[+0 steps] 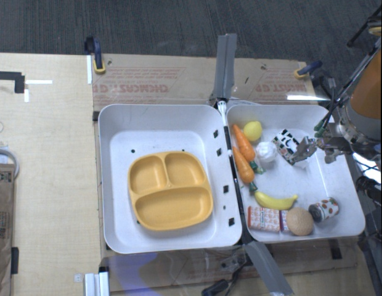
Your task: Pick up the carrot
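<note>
The grey arm with its orange band (371,94) enters at the frame's right edge, its two-finger gripper (308,148) reaching leftward at mid-height.

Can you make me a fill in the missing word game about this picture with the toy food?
1. The yellow divided plastic plate lies in the ______ white bin.
2. The two orange toy carrots lie along the ______ wall of the right white bin.
3. The curved yellow toy banana lies just below the ______.
4. The round yellow toy lemon has ______ colour as the banana.

Missing words: left; left; carrots; the same
</note>
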`<state>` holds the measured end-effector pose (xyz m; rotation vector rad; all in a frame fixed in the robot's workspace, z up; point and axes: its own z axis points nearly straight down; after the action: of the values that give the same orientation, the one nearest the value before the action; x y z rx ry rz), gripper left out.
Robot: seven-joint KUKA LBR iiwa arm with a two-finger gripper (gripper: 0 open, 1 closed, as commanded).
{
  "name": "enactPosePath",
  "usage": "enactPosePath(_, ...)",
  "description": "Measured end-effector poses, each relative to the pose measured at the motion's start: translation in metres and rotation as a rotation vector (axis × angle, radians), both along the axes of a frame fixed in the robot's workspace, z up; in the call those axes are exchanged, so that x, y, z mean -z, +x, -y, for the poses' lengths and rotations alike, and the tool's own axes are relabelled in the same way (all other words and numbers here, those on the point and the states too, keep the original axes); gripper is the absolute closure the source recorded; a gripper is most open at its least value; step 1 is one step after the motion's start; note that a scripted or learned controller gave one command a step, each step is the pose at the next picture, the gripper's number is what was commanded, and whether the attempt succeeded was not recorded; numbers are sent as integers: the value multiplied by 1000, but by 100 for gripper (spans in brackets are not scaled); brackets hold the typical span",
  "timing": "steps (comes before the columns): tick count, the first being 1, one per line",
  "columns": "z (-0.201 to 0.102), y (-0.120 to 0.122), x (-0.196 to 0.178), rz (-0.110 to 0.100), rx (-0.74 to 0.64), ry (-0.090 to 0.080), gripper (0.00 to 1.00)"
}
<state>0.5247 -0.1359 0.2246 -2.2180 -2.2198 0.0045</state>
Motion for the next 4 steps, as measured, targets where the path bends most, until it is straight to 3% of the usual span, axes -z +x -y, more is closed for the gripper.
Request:
enactPosePath(1,-39,60,79,2,-192,0,0)
enactPosePath(2,30,-19,134,1,30,1,0)
enactPosePath(3,15,5,134,3,18,0,0)
enactPosePath(4,45,-38,64,4,-86,0,0)
